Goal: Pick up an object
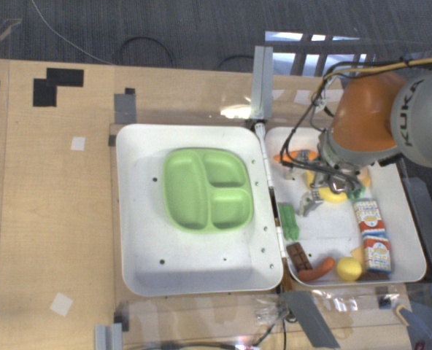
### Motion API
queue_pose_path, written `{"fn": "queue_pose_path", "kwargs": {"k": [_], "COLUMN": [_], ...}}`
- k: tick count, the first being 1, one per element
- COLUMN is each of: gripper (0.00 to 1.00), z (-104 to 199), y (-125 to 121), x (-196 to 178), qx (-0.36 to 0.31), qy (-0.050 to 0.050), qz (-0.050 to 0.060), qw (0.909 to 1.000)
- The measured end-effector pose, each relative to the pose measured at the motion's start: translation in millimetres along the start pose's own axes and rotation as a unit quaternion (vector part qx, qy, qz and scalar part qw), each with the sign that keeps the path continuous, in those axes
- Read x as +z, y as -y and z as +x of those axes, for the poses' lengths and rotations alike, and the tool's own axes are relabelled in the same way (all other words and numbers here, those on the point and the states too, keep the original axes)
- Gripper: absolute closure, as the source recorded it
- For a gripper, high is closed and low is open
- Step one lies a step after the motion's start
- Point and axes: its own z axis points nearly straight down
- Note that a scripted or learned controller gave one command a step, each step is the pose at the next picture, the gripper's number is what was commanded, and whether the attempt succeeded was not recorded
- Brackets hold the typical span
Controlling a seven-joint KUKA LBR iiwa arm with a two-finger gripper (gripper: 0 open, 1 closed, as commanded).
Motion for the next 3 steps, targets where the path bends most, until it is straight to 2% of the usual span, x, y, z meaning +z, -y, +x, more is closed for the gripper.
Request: {"fn": "queue_pose_path", "kwargs": {"k": [1,2,3], "gripper": [0.00,1.00,1.00], "z": [3,-2,-57], "y": [-1,-2,56], "x": [0,-16,-132], "qx": [-0.037,-0.038,-0.151], "qy": [0.001,0.010,0.001], "qz": [0.000,0.002,0.001], "qw": [0.9993,0.9992,0.9885]}}
